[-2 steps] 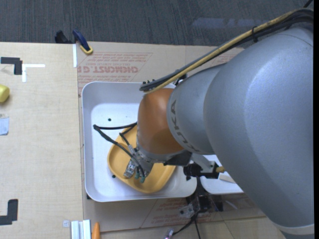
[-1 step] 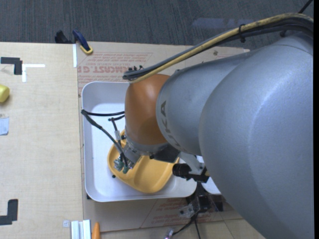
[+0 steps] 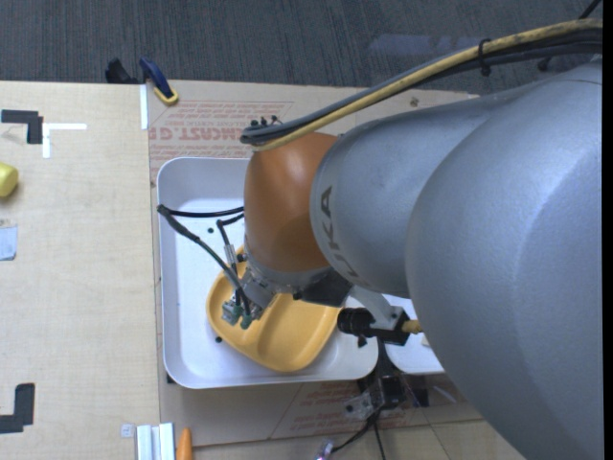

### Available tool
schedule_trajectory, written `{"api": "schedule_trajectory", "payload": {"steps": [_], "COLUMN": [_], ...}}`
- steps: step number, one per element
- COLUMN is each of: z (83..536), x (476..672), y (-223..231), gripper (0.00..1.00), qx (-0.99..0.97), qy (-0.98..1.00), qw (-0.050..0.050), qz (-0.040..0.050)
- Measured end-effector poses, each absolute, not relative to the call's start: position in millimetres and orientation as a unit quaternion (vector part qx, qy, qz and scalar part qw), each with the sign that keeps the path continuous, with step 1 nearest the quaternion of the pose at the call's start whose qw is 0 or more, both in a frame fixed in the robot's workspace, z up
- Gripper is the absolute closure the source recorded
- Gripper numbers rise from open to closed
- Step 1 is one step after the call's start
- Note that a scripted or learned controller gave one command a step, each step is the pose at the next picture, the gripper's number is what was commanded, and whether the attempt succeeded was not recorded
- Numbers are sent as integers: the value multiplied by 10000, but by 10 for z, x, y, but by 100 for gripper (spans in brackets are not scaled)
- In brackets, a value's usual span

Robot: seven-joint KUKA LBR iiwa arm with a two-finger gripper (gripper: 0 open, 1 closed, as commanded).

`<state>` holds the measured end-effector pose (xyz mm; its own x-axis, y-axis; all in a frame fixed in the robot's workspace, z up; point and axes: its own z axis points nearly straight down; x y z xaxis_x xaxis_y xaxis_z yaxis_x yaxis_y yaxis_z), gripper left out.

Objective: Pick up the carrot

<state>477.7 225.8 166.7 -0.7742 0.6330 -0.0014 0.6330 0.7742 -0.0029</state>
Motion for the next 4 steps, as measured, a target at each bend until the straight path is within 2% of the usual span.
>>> {"api": "schedule_trajectory", "payload": {"steps": [1,2,3,4], "z": [1806,1828,1762,2216], "x": [4773,4771,4769,4773], "y": [1859,2114,2073,2268], "gripper": [100,100,100,100], "qx": [5361,6716,7856,8851], "qy": [8442,7409,6187,4655], "qw": [2,3,6,12], "qz": [-27,-35,-37,-32]}}
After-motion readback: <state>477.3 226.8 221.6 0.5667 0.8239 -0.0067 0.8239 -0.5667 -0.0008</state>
